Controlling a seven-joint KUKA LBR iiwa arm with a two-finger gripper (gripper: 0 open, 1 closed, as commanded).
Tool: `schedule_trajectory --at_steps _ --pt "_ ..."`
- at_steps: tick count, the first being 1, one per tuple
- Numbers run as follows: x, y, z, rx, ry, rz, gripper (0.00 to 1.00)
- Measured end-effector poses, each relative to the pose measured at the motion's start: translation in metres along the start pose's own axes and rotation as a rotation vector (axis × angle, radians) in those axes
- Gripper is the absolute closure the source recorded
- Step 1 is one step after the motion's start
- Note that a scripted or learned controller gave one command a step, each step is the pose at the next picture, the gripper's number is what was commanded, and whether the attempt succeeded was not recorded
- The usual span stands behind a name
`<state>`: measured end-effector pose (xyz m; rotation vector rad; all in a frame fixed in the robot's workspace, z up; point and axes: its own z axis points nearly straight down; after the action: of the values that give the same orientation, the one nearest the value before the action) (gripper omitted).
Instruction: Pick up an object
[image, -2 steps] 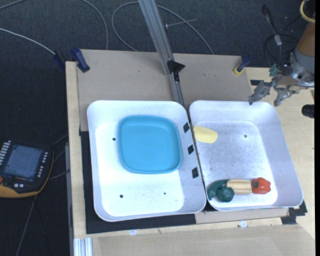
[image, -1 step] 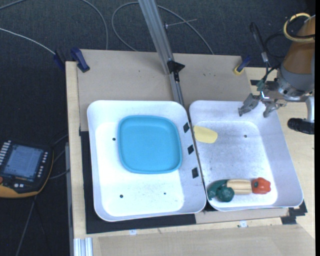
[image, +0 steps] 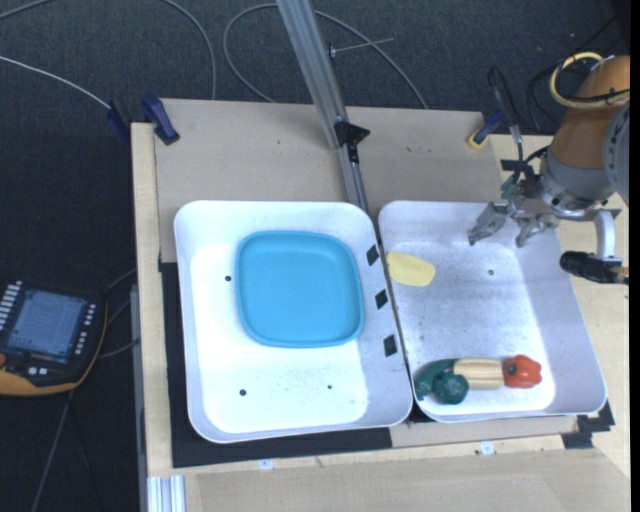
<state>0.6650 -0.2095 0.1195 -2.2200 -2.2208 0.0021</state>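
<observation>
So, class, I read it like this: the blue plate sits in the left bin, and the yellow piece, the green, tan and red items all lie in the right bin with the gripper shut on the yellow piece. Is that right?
Not quite. The camera view shows the gripper open above the right bin's far edge, apart from the yellow piece, holding nothing. The rest stands: blue plate in the left bin; green, tan and red items in the right.

Single fixed overhead camera, angled down on both bins (image: 200, 300).

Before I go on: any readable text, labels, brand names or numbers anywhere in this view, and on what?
No text can be read.
Teach pendant on the floor: its screen shows content, too small and blurred to read.
Blue tray, both white bins, the objects in them and the tool: no markings visible.
</observation>
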Motion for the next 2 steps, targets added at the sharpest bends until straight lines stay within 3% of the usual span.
schedule_trajectory --at_steps 1,2 --pt "0.000 0.001 -0.014 -0.005 -0.001 0.000 1.00" --pt "0.005 0.000 -0.076 -0.007 -0.001 0.000 1.00"
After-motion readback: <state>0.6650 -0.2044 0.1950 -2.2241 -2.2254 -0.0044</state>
